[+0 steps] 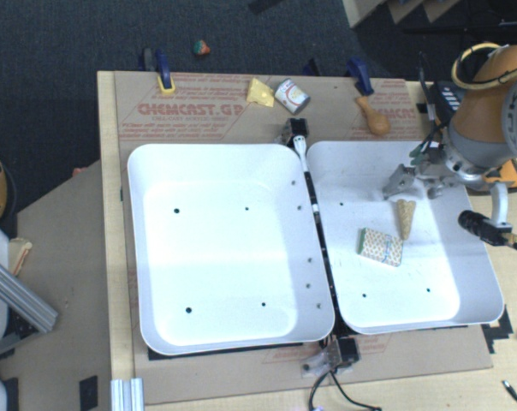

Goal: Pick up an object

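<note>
In the right bin (464, 298) the ice-cream cone (406, 217) lies just near of the hand (406, 181), its long axis running far to near, tip nearest. The hand hangs spread above it, pinching nothing. A patterned sponge (381, 247) rests near-left of the cone

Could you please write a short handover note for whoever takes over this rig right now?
Hand: low over the right bin's upper part, nothing visibly between its fingers.
Things: cone-shaped piece just below the hand; patterned packet near the bin's middle, lying flat. Both are in the right bin.
Done: nothing lifted yet.
Left: grasp one object and raise it, probably the cone, being nearest.
</note>
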`<action>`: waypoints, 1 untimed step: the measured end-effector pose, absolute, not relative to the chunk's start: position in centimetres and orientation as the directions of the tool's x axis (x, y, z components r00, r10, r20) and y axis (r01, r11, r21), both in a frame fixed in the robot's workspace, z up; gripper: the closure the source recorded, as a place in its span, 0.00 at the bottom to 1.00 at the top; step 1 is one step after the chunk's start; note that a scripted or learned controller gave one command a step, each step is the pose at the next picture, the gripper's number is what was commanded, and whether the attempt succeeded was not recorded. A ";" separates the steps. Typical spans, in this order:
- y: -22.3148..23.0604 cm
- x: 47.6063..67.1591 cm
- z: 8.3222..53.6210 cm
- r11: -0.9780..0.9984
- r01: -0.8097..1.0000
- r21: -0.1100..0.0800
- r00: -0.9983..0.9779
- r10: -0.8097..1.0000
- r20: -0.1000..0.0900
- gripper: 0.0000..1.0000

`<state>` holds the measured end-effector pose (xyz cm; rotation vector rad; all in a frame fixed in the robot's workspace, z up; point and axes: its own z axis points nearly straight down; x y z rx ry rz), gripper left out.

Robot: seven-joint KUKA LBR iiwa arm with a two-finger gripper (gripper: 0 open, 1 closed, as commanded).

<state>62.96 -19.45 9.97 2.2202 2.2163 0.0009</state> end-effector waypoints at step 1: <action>-13.9 54.9 8.3 0.000 1.000 -0.011 0.000 1.000 0.006 0.00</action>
